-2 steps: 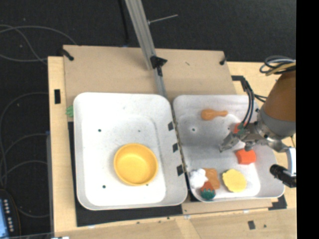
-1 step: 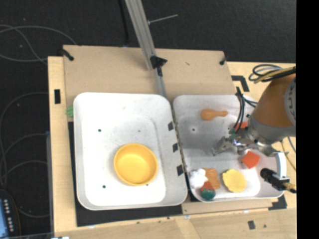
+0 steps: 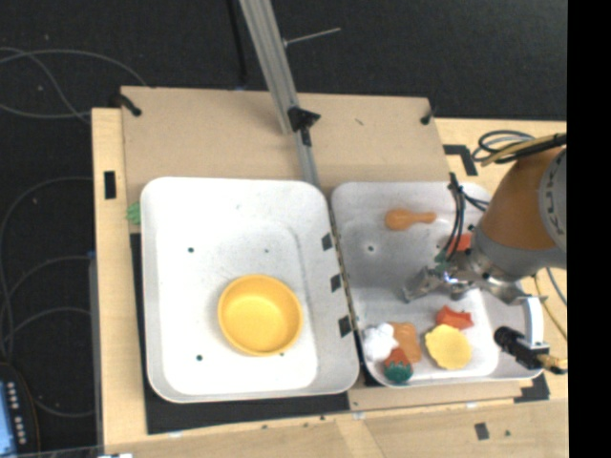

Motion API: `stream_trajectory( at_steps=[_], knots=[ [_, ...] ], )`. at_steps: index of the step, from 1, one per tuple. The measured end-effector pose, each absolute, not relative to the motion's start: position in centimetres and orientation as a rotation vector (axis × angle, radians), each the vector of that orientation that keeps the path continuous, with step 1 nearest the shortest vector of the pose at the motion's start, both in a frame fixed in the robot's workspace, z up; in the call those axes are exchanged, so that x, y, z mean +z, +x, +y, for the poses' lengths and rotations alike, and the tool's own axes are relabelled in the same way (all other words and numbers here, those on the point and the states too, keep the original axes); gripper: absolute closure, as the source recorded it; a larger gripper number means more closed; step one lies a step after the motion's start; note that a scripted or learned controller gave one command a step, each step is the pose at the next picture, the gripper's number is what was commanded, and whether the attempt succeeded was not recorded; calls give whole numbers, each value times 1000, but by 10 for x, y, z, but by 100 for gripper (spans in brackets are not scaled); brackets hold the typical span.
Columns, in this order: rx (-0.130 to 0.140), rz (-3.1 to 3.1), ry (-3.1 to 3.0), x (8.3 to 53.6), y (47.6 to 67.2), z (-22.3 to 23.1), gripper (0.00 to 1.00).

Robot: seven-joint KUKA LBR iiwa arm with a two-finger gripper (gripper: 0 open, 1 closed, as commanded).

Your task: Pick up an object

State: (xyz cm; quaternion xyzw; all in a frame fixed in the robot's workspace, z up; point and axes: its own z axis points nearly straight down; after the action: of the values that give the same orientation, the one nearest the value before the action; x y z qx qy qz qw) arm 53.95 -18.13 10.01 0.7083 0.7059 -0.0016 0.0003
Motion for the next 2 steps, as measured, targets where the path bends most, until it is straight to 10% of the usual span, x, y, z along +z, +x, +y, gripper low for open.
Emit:
stream_trajectory(
  at_steps=[1,2],
  knots=[
    [2,2211,2227,112,541,-182,100],
    [5,2221,2214,156,546,-181,100]
  ],
)
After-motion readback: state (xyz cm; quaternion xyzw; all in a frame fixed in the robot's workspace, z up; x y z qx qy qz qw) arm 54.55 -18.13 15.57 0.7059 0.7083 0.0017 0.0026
